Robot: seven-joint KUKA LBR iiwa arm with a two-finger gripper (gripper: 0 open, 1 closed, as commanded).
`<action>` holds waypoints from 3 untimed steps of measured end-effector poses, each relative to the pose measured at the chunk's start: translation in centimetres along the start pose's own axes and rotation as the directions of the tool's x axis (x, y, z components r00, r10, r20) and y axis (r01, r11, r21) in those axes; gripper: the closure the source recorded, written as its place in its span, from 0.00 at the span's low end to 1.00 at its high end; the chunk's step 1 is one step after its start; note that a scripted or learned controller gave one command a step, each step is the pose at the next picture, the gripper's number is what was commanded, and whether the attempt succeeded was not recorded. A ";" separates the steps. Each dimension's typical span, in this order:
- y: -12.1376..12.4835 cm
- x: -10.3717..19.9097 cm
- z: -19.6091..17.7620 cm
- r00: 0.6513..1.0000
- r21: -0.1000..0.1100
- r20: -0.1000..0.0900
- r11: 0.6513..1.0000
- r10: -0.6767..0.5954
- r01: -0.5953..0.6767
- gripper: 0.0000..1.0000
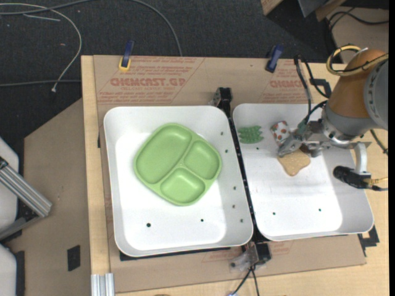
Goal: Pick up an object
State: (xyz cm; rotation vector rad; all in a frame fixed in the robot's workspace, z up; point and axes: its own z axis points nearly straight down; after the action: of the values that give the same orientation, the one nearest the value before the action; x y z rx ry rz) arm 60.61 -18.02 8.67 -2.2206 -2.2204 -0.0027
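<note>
Gripper [291,148] hovered over toast [294,163] in right bin [345,224]; approach step. Finger state: cannot tell. Next: descend squarely, close on toast.

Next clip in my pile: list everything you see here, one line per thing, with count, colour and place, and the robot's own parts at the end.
bins: 2, white, side by side on the bench
divided plate: 1, light green, three compartments, in the left bin
green item: 1, green, small, upper left corner of the right bin; too small to identify
spotted item: 1, white with red spots, top of the right bin, beside the green item
toast-shaped piece: 1, tan, in the right bin just below the gripper
clamps: 2, blue, on the bench's far edge
cables: several, grey, on the dark floor beyond the bench
arm: 1, grey with orange band, reaching in from the right
gripper: 1, metallic, low over the right bin above the tan piece
</note>
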 end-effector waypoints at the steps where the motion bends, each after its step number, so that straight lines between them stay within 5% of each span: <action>1: 0.3 0.0 -1.5 1.000 -0.009 0.003 1.000 -0.001 0.001 1.00; 3: 0.7 0.2 -10.5 1.000 -0.006 0.004 1.000 -0.001 0.001 1.00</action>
State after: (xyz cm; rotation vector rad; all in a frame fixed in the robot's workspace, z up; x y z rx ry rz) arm 61.34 -17.88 19.21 -2.2246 -2.2262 -0.0046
